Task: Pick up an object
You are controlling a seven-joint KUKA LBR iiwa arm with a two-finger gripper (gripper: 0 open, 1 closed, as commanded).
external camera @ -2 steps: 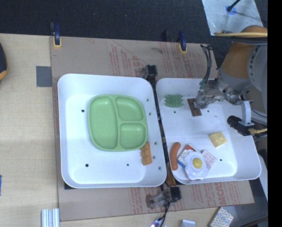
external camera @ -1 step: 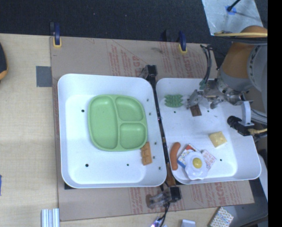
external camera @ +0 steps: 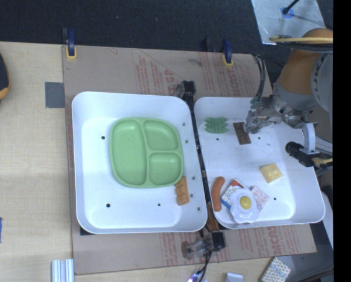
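Here, tool low in right bin, beside brown piece

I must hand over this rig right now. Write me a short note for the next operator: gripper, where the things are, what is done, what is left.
Gripper: low in the right bin, at the brown strip; nothing seen between its fingers.
Right bin: green leafy piece, yellow cube, sausage, fried egg on a packet.
Left bin: green divided plate, orange cracker.
Done: nothing lifted yet.
Left: grasp one thing and raise it.
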